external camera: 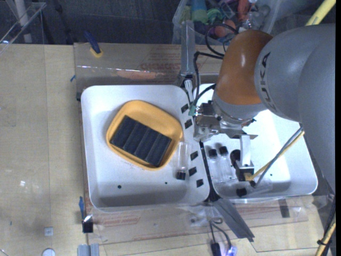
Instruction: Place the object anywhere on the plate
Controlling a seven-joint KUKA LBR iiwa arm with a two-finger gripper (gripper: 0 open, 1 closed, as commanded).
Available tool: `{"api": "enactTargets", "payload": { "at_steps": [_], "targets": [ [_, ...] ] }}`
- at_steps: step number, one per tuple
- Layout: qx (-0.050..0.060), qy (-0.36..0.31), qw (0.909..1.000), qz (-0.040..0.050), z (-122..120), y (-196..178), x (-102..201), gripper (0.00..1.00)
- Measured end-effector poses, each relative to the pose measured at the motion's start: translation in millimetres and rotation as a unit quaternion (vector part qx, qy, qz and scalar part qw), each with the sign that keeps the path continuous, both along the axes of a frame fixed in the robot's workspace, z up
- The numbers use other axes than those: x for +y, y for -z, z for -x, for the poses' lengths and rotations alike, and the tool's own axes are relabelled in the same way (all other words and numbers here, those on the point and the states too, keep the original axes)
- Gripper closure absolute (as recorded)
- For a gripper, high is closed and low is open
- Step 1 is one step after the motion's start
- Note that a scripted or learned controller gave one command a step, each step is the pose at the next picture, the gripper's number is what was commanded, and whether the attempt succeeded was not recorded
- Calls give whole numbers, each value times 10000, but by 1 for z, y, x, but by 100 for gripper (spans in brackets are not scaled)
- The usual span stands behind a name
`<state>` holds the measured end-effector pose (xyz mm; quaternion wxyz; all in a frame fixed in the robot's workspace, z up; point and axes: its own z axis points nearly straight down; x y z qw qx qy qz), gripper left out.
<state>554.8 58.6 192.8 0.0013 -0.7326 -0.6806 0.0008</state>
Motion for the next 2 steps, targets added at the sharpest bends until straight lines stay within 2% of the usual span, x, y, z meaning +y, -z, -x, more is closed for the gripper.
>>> {"api": "enactTargets", "payload": {
  "at_steps": [1, 2],
  "targets": [
    [-22, -963, 9954, 4, -17, -8, 16, 100],
    [-18, -1162, 9932, 2, -29, 19, 95, 100]
  ]
}}
